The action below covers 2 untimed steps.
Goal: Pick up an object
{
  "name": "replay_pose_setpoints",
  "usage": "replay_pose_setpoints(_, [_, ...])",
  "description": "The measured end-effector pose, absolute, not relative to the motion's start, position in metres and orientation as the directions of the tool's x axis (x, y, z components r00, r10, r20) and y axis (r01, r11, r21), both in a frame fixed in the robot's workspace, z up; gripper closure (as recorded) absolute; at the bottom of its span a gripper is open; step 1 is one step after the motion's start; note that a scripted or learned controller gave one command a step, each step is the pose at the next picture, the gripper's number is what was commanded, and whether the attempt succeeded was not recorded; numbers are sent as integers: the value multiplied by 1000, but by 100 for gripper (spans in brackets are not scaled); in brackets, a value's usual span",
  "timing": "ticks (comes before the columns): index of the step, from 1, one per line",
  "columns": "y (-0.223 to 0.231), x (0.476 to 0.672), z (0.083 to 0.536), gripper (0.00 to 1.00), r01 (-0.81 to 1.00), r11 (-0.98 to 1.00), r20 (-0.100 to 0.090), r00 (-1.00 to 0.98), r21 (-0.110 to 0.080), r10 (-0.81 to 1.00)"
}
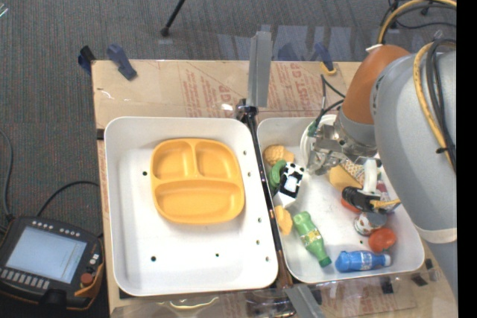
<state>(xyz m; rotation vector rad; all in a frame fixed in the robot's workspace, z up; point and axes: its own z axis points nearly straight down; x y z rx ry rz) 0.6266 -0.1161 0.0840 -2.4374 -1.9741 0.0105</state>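
The end effector hangs low over the upper part of the right bin; whether it is open or closed, or has hold of anything, cannot be made out. A black-and-white toy lies just to its left, a green bottle and blue bottle lower down. That bin is crowded. The left bin carries a yellow plate with bare floor around it. The arm covers the right bin's right side.

Red print on the cardboard sheet lies upside down, too small to read. Blue bottle label: illegible. No other text legible.
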Motion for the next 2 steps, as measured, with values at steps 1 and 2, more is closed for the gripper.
replay_pose_setpoints(1, [-114,627,84,0,979,-204,-1,204,-9,979])
replay_pose_setpoints(2, [-184,645,85,0,920,-391,16,391,-21,920])
